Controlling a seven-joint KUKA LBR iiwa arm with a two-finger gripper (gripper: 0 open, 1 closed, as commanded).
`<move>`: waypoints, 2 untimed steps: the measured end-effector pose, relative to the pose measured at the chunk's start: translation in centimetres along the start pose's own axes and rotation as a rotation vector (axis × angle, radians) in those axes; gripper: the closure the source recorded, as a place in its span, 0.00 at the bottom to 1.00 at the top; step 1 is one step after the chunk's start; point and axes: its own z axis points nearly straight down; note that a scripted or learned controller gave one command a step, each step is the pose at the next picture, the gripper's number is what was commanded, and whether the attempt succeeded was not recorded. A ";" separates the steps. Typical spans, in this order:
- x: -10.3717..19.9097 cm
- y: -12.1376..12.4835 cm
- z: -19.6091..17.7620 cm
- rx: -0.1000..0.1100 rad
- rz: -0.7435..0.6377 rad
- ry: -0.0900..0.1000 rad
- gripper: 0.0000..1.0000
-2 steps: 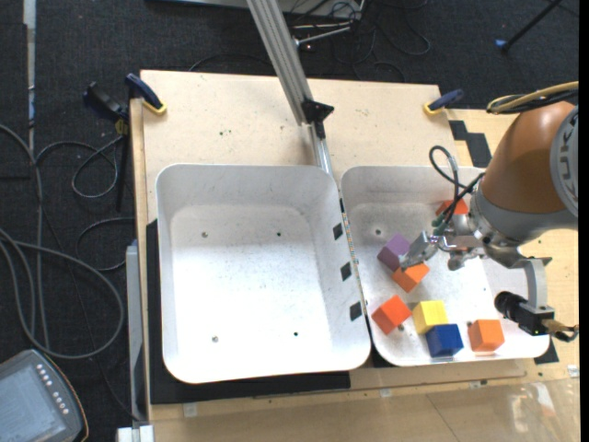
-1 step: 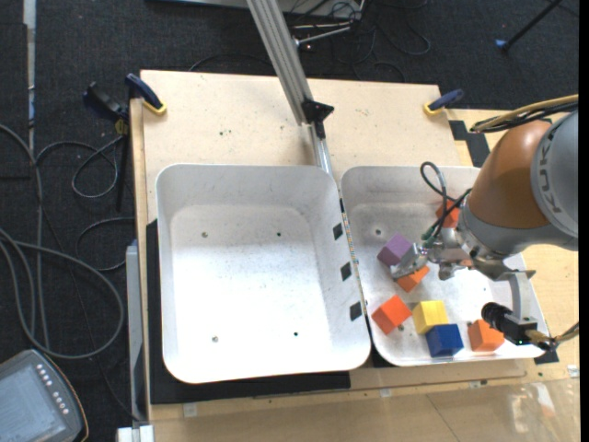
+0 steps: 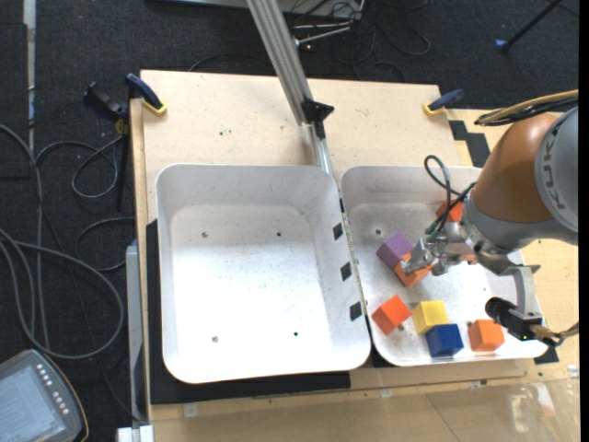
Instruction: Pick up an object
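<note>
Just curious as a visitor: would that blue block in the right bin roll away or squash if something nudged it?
The blue block looks flat-faced, so it would probably slide, not roll. It seems rigid and likely light. Touching the yellow block, it may push that along.

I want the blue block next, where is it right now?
The blue block lies in the right bin, near its front edge, just below the yellow block and left of an orange block.

1. A pale wooden desk (image 3: 239, 118) carries the left bin (image 3: 175, 265).
2. Blue-and-yellow clamps grip the desk's far corners, at ten o'clock (image 3: 145, 93) and one o'clock (image 3: 444, 101).
3. Black cables (image 3: 55, 247) trail over dark floor at nine o'clock.
4. A metal pole (image 3: 281, 49) slants in from twelve o'clock.
</note>
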 end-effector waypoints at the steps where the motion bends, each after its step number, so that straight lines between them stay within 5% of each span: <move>1: -0.7 0.7 -4.6 -0.003 -0.002 -0.001 1.00; 2: -0.4 1.1 -8.9 -0.004 -0.004 -0.001 1.00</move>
